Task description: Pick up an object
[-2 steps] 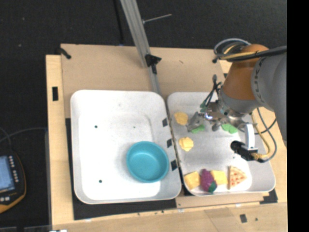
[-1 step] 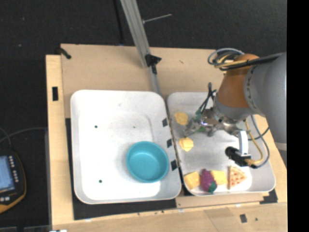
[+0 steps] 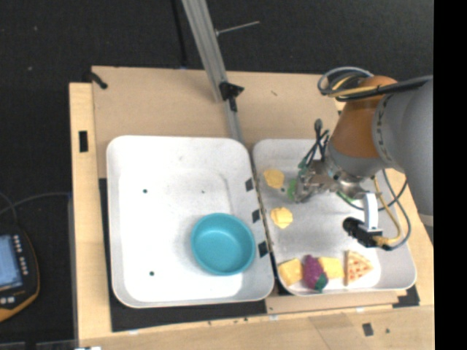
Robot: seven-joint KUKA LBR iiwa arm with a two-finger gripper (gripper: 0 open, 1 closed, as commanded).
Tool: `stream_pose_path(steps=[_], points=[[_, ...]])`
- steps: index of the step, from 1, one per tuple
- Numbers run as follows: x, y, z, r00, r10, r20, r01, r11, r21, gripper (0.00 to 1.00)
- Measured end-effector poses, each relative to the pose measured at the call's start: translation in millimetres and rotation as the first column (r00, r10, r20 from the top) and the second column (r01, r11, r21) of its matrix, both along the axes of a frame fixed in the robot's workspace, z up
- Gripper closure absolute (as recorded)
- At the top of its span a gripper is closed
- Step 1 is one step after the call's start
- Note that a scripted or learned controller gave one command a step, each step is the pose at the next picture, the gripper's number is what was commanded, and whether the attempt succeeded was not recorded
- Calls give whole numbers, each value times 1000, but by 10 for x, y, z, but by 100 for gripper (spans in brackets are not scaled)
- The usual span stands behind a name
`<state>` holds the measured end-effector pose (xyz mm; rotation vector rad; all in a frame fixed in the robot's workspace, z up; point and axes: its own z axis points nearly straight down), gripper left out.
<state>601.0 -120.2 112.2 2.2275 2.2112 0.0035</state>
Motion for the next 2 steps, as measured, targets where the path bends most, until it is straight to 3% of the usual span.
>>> stream_pose_path(steps=[2], points=[[172, -12, 1112, 1000, 10, 4, -10, 1000, -1, 100]])
